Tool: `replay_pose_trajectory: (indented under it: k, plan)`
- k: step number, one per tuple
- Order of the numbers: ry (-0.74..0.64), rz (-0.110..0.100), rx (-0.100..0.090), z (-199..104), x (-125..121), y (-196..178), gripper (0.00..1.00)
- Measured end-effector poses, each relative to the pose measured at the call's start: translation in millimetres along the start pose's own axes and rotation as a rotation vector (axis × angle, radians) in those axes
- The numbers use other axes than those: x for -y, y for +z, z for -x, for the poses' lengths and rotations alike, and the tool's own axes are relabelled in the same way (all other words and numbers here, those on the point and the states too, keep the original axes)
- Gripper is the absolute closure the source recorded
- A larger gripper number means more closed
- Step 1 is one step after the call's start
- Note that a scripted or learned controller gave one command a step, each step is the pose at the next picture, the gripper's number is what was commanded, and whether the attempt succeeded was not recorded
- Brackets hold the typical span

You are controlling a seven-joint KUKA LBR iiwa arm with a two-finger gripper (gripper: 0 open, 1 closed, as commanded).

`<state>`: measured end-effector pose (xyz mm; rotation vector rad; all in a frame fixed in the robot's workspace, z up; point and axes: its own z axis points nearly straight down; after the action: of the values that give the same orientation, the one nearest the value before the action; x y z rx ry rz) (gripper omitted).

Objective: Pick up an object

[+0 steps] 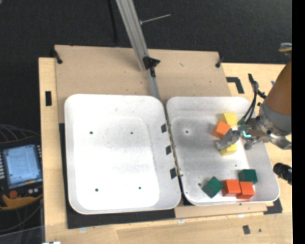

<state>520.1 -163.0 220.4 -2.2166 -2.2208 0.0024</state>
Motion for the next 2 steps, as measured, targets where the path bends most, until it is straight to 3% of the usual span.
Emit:
replay_pose_trajectory:
  k: [1,2]
  plan:
    - [0.001,0.006,0.001,0.0,-1.0,-2.4,0.00]
    - [0.005,0.000,0.003,-0.5,-10.9,48.5,0.00]
